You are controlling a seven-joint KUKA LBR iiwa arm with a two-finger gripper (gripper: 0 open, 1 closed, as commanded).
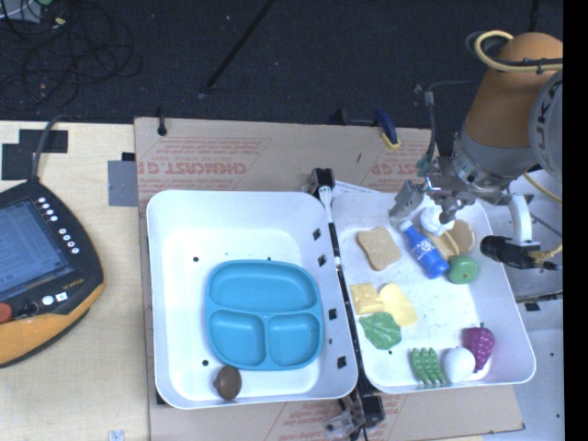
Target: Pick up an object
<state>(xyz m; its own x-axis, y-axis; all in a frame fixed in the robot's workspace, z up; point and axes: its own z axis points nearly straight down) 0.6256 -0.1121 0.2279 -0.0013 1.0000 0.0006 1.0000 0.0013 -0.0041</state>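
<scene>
Gripper (pixel 432 211) hovered over the right bin's (pixel 514 292) top edge — nothing held.

From the overhead camera, the arm (pixel 510 90) reached in from about two o'clock, its gripper low above the bottle (pixel 424 251), whose white cap lay just under the fingers; they looked spread, with nothing between them, so I judged it poised for a pick, not yet closed. The bottle lay slanted at the bin's twelve o'clock, bread (pixel 378 246) at its nine, a green ball (pixel 464 269) and a tan piece (pixel 457 237) at its three — crowded neighbours that could foul a grasp. Cheese (pixel 386 301) and a leaf (pixel 380 329) sat mid-bin; grapes (pixel 479 343), an egg (pixel 458 363) and a green comb-like toy (pixel 426 366) lay toward five o'clock. The left bin (pixel 175 246) held a blue tray (pixel 265 313), with a brown ball (pixel 227 382) at its seven.
</scene>
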